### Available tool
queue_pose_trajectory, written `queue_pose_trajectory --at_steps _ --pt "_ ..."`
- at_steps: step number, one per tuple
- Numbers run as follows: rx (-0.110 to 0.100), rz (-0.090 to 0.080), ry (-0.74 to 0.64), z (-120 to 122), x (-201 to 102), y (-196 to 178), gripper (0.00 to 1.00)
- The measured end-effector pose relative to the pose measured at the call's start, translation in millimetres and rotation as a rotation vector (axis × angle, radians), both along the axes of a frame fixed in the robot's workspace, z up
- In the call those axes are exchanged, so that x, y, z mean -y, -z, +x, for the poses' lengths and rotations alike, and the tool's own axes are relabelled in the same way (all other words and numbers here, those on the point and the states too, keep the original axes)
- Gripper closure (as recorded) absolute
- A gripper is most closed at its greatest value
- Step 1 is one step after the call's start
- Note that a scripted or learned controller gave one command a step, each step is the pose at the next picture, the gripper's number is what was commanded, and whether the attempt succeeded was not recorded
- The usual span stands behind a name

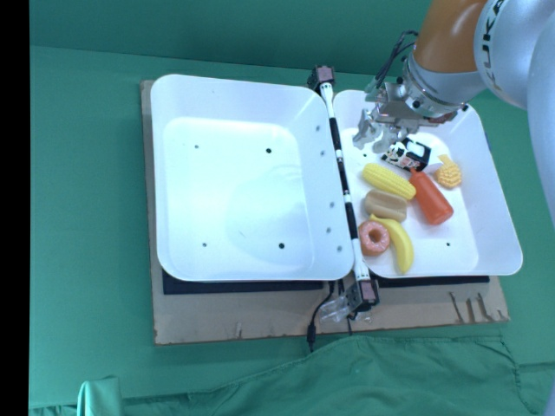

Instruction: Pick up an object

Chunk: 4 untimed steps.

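Camera view | fingers (373,137) spread apart, empty | above right bin (494,224), beside black-white toy (408,153)

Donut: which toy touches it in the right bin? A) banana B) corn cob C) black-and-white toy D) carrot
A: the donut lies at the bin's near end with the banana curving right against its side; the other toys sit farther back.

I see green bench (87,189) w/ cardboard sheet (416,319) on it; two white bins (173,102) sit on cardboard.
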State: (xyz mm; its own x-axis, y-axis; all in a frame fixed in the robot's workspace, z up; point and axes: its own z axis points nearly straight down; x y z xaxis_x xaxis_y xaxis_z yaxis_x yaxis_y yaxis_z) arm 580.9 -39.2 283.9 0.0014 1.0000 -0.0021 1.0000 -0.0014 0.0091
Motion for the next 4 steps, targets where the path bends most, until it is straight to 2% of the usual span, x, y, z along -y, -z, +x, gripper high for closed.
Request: queue_pose_trajectory --at_steps 1,2,3,4 --pt "0.001 -0.003 0.0 98 9 3 1.0" --pt "0.002 0.003 -0.001 26 -17 -80 1.0" --pt "-0.001 0.003 -0.006 64 -90 -79 1.0" --pt "-0.008 0.001 0.008 35 -27 -69 1.0"
